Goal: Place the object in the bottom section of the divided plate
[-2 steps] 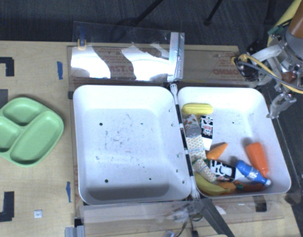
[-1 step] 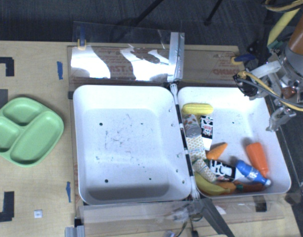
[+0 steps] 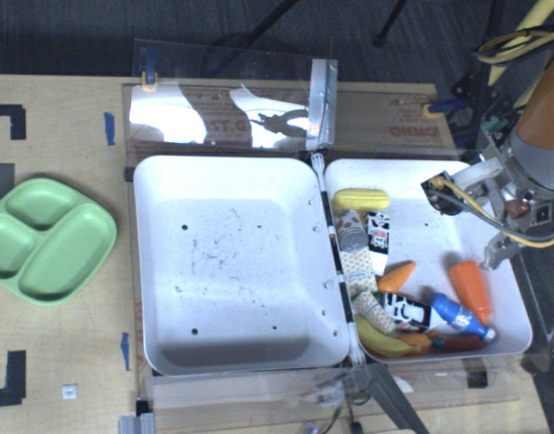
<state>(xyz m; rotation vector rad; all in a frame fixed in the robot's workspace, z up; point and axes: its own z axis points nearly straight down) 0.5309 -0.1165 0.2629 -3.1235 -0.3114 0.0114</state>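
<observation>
Green plate [image 3: 49, 240] is sitting at the bench's left edge, far from the tool [image 3: 493, 229] hanging over the right bin [image 3: 439, 188]; its grip, I cannot tell.

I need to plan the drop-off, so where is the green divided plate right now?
The green divided plate lies on the wooden bench at the camera view's far left, outside both bins and just left of the left white bin.

The arm [image 3: 539, 116] enters at the right edge of the frame, its orange band showing in the upper right and the grey wrist below it. Yellow and black cables loop around the wrist. The gripper [image 3: 493, 220] sits at middle right of the frame, tilted toward the left; how its jaws stand cannot be made out.
</observation>
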